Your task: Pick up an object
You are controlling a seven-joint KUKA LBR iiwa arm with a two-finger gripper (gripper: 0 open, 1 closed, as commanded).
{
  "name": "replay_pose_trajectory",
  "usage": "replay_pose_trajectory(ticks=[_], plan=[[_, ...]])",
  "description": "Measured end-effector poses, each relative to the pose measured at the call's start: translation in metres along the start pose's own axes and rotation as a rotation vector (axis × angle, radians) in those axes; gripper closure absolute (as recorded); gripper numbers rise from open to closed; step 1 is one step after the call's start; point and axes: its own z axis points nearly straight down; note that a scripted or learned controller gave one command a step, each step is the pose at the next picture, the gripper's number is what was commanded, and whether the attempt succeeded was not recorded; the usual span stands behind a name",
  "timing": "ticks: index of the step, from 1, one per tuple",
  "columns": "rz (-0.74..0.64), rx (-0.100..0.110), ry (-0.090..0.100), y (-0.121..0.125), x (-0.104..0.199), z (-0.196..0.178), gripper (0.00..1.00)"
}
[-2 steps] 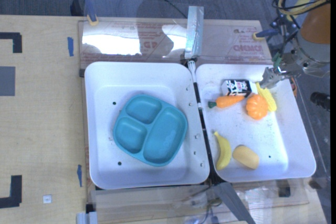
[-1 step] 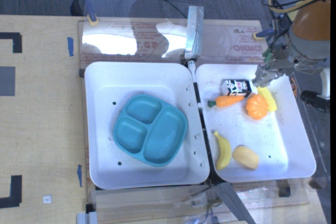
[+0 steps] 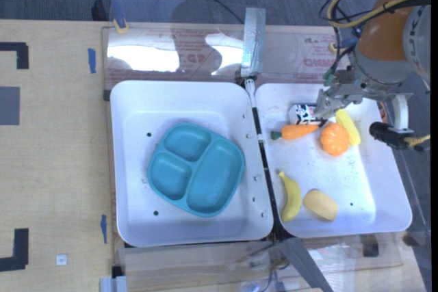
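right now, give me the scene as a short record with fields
left bin: blue divided plate
right bin: carrot, orange pumpkin, corn cob, banana, potato, small black-and-white item
tool: over the right bin's far side, above the carrot
held: nothing seen between the fingers

Shallow white plastic bins: two, one at centre-left of the frame (image 3: 123, 215) and one at centre-right (image 3: 383, 208).

Blue three-compartment plastic plate (image 3: 196, 169): one, in the left bin.

Toy food pieces in the right bin, six in all:
- orange toy carrot with green tip (image 3: 298, 133): one
- small orange toy pumpkin (image 3: 335, 139): one
- yellow toy corn cob (image 3: 348, 127): one
- yellow toy banana (image 3: 291, 195): one
- pale yellow toy potato (image 3: 319, 204): one
- small black-and-white object (image 3: 302, 113), kind unclear: one
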Motion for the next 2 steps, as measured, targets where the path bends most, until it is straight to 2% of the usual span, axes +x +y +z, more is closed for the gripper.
replay_pose_trajectory(ticks=[1,2], plan=[[0.052,-0.016,-0.001,0.036,0.062,-0.072,1.0],[0.012,-0.006,-0.001,0.043,0.139,-0.059,1.0]])
